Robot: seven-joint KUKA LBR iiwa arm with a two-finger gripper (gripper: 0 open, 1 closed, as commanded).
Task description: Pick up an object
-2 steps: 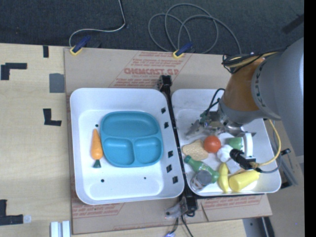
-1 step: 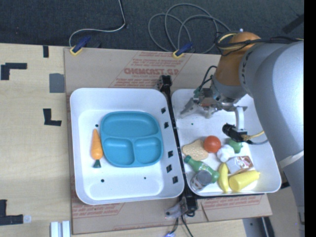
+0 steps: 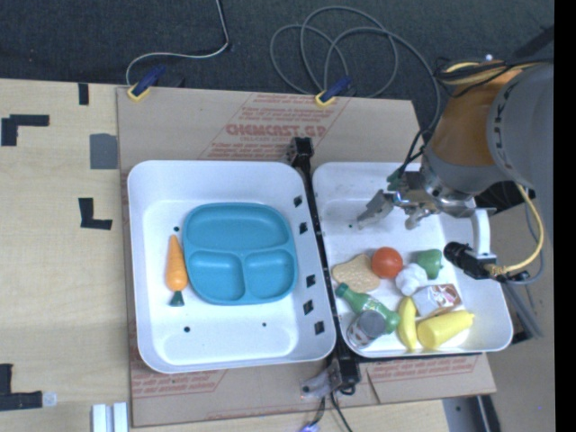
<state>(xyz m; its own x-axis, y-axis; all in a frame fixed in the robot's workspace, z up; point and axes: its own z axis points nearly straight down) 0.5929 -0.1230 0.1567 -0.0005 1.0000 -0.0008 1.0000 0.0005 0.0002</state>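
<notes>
While my claw (image 3: 396,212) hung spread and empty over the right bin (image 3: 346,187), the tomato (image 3: 388,261) lay just below it.

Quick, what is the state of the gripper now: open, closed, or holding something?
Gripper: open, fingers spread, holding nothing, above a bare part of the right bin.

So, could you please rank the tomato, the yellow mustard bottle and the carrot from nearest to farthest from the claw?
Measured from the claw:
1. Tomato, right bin, just below the claw.
2. Yellow mustard bottle, right bin's near corner.
3. Carrot, left bin, beside the blue plate.
</notes>
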